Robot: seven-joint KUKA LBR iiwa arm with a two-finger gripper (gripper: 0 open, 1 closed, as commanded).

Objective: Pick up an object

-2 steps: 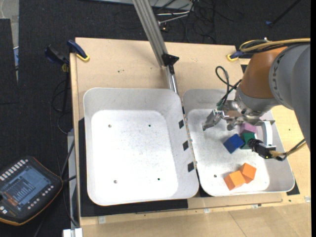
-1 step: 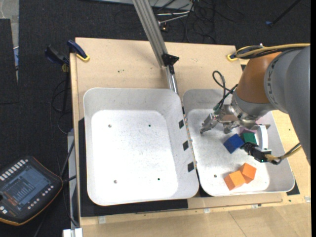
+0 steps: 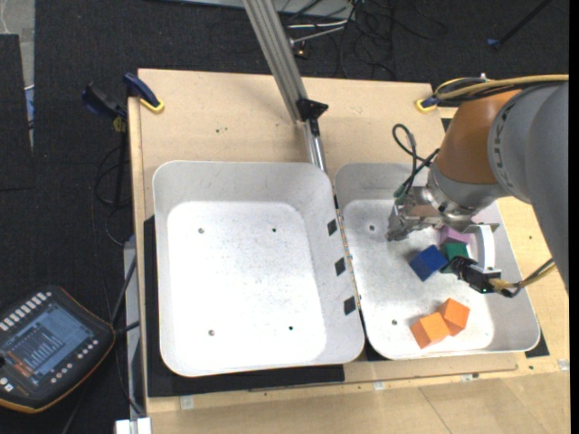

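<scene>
Robot hand (image 3: pixel 404 221) low inside the right bin (image 3: pixel 380 333), just beside a blue block (image 3: pixel 427 262).

Whether the hand is spread or pinching cannot be told, and nothing shows between its tips. The blue block lies just below and right of it, turned diamond-wise, with no clear long axis (it looks cube-like). A magenta block (image 3: pixel 451 243) and green block (image 3: pixel 460 252) crowd its far side; two orange blocks (image 3: pixel 441 323) lie further off. Risk: closing across the corners could twist the block away or snag a neighbour.
</scene>
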